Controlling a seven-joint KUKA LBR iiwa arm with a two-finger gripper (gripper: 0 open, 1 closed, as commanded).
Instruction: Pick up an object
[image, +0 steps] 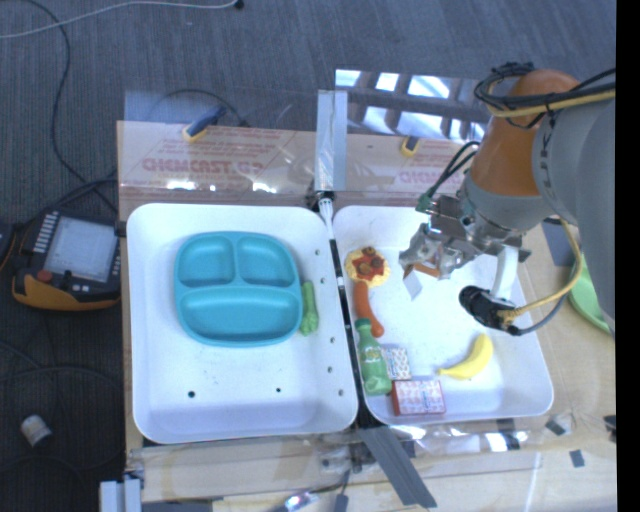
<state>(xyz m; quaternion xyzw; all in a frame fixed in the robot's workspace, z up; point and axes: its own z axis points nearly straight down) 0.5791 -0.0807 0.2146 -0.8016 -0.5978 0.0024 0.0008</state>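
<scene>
— What have you got in the right bin (520, 395)?

— I see a banana (470, 358) at lower right, well below and right of the gripper (430, 262). A carrot (366, 310), green bottle (373, 364) and small box (418, 396) line the bin's left wall and bottom; a pizza toy (367, 265) sits just left of the gripper.

— And the fingers?

— I can't tell how they stand. Something orange shows at the tip, unclear what.

— Arm?

— It comes in from upper right, wrist bent down over the bin's upper middle. A blue plate (238, 286) lies in the left bin (160, 400).
</scene>
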